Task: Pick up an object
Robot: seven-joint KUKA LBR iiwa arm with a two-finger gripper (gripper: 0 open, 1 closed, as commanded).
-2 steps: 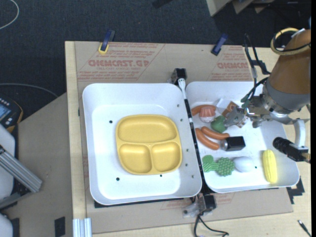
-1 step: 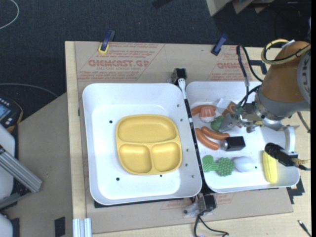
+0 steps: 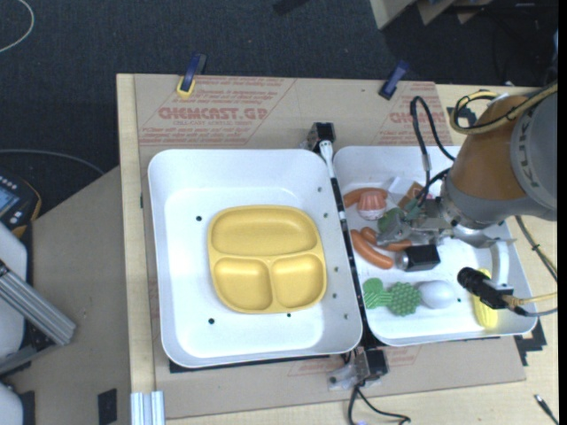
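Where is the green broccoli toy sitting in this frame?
The green broccoli toy lies in the right bin, near its front-left corner, just left of the white egg and below the orange sausage.

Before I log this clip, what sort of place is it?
Probably a robot lab's picking bench: two white bins clamped to a board, toy food in the right one, a yellow tray in the left, cables around.

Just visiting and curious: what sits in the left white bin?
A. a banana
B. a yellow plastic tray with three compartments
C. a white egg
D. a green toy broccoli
B: the yellow plastic tray with three compartments lies alone in the left white bin; the small food toys lie in the right one.
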